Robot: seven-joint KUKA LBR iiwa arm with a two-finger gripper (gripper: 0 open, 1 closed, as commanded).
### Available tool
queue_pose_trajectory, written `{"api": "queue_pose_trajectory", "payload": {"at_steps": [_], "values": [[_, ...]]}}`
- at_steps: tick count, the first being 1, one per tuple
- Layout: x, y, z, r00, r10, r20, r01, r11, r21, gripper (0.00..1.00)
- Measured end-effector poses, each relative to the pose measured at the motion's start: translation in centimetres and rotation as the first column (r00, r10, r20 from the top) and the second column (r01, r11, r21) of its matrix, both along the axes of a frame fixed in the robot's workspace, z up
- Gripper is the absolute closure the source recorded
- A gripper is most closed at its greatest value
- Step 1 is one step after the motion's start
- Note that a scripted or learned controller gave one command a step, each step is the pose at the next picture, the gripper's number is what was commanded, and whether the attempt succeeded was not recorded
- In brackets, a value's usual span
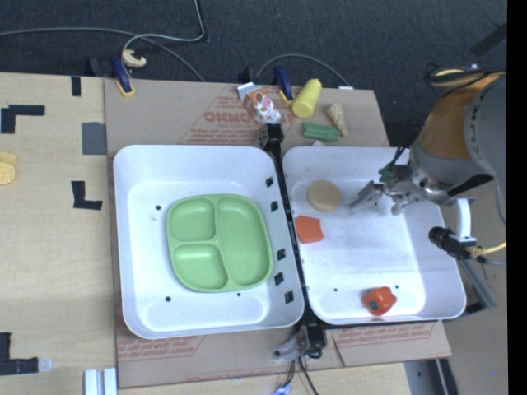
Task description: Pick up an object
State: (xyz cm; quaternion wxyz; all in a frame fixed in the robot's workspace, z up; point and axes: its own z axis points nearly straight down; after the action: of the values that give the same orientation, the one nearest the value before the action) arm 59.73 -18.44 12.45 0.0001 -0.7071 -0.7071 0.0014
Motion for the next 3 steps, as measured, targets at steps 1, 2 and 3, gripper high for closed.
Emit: {"api": "queue_pose_trajectory", "payload": {"at_steps": [1,2,3], "values": [[-6.6,-2.2,7.0,1.000,0.000,0.002,0.000,1.000,0.001,0.00],[-4.4,3.1,4.2,1.000,0.001,0.000,-0.001,1.000,0.002,0.00],[1.4,10.1,6.0,1.000,0.002,0.002,-0.002,1.000,0.003,0.00]]}}
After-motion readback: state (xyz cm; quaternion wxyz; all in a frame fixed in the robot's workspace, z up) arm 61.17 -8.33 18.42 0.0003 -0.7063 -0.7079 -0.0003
